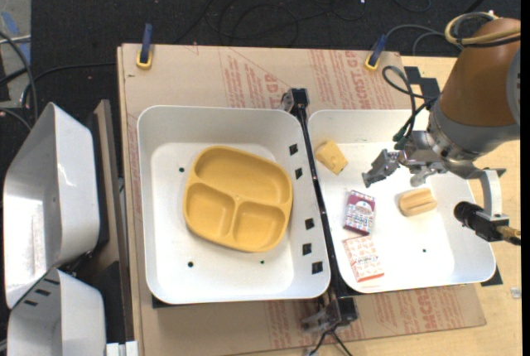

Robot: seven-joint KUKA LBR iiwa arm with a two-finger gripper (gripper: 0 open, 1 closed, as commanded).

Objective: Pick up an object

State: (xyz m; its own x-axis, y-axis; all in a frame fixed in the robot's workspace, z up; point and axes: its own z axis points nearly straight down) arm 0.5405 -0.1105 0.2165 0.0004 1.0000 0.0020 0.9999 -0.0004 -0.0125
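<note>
The right bin [464,263] holds several small items: a yellow wedge-shaped block [331,156], a tan bread-like loaf [416,201], a purple and pink box [358,211] and a red and white packet [363,257]. My gripper [399,173] hangs over the upper middle of this bin, open, with nothing between its fingers. It is just above and left of the loaf, and right of the yellow block. One dark finger [378,169] points left toward the purple box.
In the left bin [157,180] lies a yellow divided plate [238,199]. A black divider strip [313,197] runs between the bins. The arm's orange band [489,36] rises at the right edge. A black fitting [476,218] sits by the right bin's rim.
</note>
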